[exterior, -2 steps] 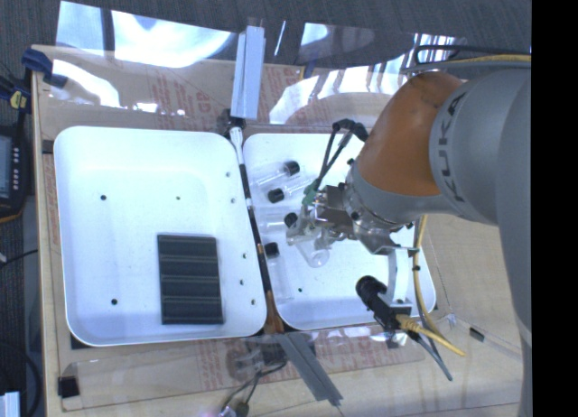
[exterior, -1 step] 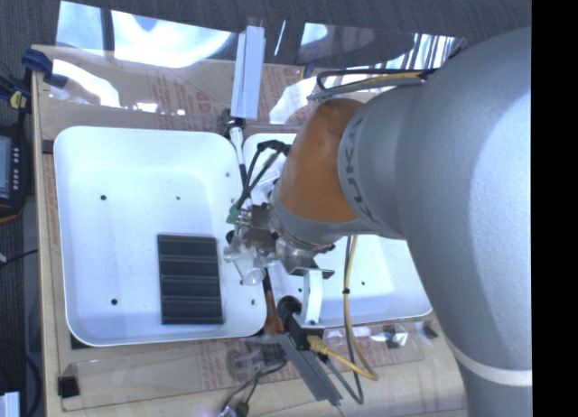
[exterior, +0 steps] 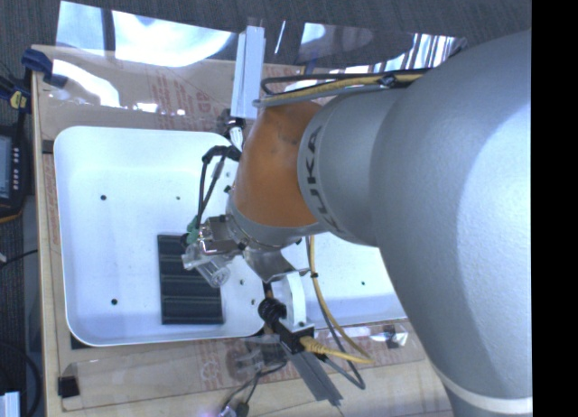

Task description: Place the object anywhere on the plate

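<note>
Reaching in from the right of the camera view, the grey KUKA arm bends over the bench. Its orange band sits directly above the jaws, which hang low over the white bin at the view's left. Whether the jaws are apart or together cannot be told from this angle. A dark ribbed slab lies flat on the bin floor, directly below and slightly left of the jaws as the camera sees them. Its upper right corner sits under them, though whether they touch it cannot be judged. The slab's ribs and long sides run up and down the view, and its lower end rests close to the bin's near wall, below the jaws. Small dark dots mark the bin floor to the left of the jaws, well apart from them. To the right of the jaws, under the arm, a strip of the second white bin shows. Far to the left of the jaws, at the bench's edge, are a blue fitting and a black device. Beyond the jaws, along the far side of the bench, a shiny sheet catches the light.
</note>
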Motion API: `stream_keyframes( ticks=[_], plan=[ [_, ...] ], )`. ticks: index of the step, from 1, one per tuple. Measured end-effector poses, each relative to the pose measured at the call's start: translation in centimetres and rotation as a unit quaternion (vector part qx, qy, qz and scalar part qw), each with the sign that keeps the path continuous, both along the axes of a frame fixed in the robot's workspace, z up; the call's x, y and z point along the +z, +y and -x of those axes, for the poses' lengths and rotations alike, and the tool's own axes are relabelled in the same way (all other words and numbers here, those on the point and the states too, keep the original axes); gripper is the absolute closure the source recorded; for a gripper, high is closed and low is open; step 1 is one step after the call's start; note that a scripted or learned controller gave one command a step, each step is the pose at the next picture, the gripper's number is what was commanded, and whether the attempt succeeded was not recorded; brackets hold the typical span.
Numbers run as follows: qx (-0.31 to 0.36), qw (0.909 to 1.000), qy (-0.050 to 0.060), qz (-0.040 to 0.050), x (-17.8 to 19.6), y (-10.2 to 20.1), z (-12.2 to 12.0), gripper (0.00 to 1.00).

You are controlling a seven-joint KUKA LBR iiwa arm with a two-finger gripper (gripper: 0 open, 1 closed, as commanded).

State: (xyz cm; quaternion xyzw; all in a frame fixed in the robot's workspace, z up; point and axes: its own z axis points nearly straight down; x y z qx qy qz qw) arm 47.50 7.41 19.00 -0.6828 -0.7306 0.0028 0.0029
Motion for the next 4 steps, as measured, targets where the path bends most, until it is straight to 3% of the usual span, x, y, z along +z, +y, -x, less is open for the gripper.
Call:
stream_keyframes(
  ticks=[1,2,3,4],
  plan=[
    [0.042,0.9991,-0.005,-0.0033,-9.5,4.1,-0.9,1.0],
    [-0.05,0.9988,-0.001,-0.0016,-9.7,4.4,-5.4,1.0],
    [-0.12,0.9928,-0.002,-0.0003,0.1,-0.1,-3.0,1.0],
    [-0.2,0.9797,-0.001,0.0006,-1.0,6.5,0.0,1.0]
  ],
)
